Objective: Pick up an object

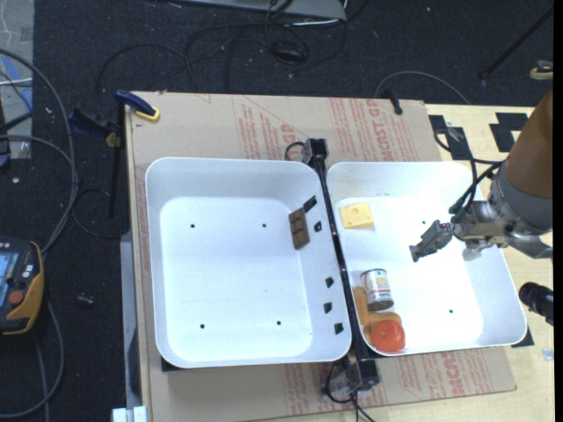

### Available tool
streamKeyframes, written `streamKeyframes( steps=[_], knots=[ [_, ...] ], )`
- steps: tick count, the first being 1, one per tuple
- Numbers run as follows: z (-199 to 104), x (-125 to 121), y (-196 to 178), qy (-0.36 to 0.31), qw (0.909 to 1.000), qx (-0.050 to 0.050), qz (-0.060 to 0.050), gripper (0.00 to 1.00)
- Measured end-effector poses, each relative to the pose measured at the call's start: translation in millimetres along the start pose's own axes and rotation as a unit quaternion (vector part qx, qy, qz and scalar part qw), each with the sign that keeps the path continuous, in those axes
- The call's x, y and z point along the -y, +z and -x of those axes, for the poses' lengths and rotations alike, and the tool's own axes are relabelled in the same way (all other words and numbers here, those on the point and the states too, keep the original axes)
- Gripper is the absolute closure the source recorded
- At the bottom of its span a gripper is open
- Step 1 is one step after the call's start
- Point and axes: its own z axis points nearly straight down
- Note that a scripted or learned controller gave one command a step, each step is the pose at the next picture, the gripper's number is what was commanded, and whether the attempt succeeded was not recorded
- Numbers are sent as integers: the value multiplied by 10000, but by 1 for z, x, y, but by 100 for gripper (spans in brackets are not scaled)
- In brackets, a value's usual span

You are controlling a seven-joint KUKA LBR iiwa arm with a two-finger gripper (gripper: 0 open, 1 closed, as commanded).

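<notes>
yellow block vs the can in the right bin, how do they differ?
The yellow block is flat and square; the can is round and metallic. The block sits apart near the bin's far edge; the can sits nearer the front, close to a red ball. Both lie by the right bin's left wall.

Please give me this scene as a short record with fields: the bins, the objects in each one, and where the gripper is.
left bin: shallow white plastic bin, holds a small brown block
right bin: shallow white plastic bin, holds a yellow cheese-like wedge, a small metal can, a red-orange tomato-like ball
gripper: dark two-finger gripper over right bin, apart from all objects
</notes>
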Motion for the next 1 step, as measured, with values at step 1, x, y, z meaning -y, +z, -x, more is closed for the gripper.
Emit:
streamKeyframes(
  steps=[1],
  knots=[
    [0,-1,-3,-4,10000,3,30,0]
  ],
)
